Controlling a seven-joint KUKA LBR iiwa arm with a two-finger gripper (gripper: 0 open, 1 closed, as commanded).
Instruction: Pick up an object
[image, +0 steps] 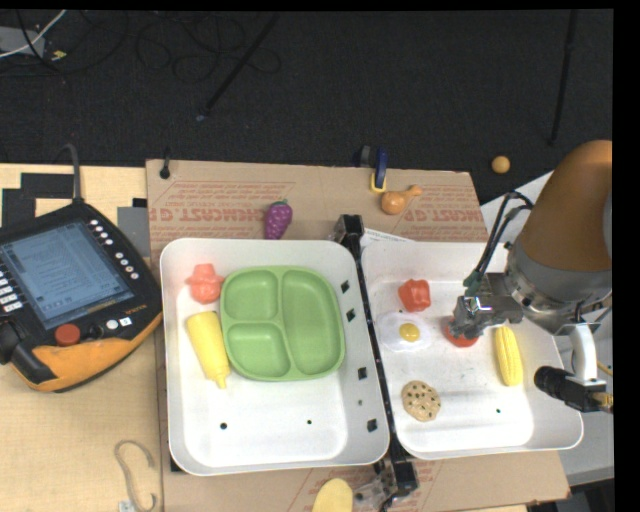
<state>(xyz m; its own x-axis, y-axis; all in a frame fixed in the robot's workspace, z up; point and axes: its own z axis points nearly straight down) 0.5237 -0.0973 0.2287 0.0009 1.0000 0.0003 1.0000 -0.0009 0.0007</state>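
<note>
My gripper (464, 326) is low in the right bin (540, 425), directly over a small red object (462, 340) that peeks out beneath it. A corn cob (508, 355) lies just to the right of it. A red pepper-like piece (414, 295) sits to the left, with a fried egg (408, 332) below that. A chocolate chip cookie (421, 400) lies nearer the front of the same bin.
The left bin (260, 435) holds a green divided plate (280, 322), a yellow mustard bottle (208, 346) and a pink toy (203, 283). On the cardboard behind lie a purple grape bunch (277, 219) and an orange toy (396, 200). A tablet controller (65, 280) sits at left.
</note>
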